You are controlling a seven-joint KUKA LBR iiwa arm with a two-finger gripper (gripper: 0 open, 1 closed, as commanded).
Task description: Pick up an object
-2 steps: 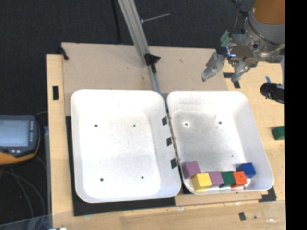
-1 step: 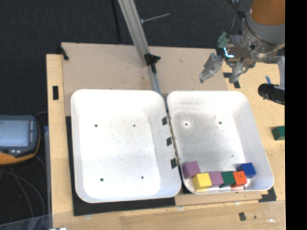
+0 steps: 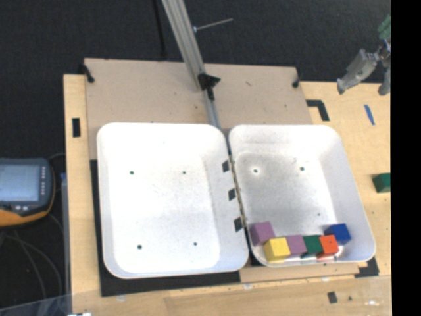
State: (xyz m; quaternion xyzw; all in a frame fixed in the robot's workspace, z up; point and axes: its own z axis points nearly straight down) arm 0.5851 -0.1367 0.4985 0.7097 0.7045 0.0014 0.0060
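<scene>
Gripper (image 3: 360,71) at upper right of frame, over bench, well apart from bins; cannot tell how it is set. Blocks cluster at lower edge of right bin (image 3: 329,147): two purple blocks (image 3: 262,231), yellow block (image 3: 277,248), green block (image 3: 312,245), orange block (image 3: 328,245), blue block (image 3: 338,232). Left bin (image 3: 118,143) alongside.

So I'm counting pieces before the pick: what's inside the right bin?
The right bin holds blocks along its near edge: purple, yellow, a second purple, green, orange, blue. Anything beneath them is hidden.
</scene>
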